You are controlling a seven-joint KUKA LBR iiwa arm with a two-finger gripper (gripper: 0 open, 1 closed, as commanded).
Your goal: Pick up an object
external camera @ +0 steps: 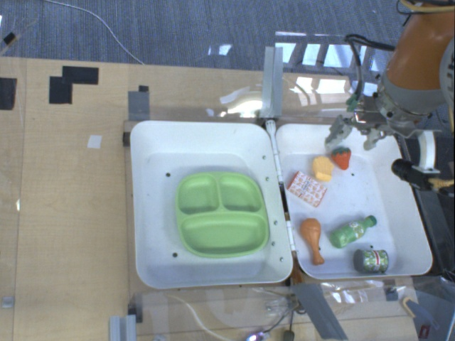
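Gripper, fingers spread wide and holding nothing, poised above the rear of the right bin; the nearest object, a red strawberry, lies just below beside a yellow piece. No pick yet made; descent, closure and lift remain

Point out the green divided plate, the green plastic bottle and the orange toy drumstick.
Green divided plastic plate [222, 214], camera view, ridge where compartments meet.
Green plastic bottle [349, 232], camera view, body.
Orange toy drumstick [311, 228], camera view, meaty end.
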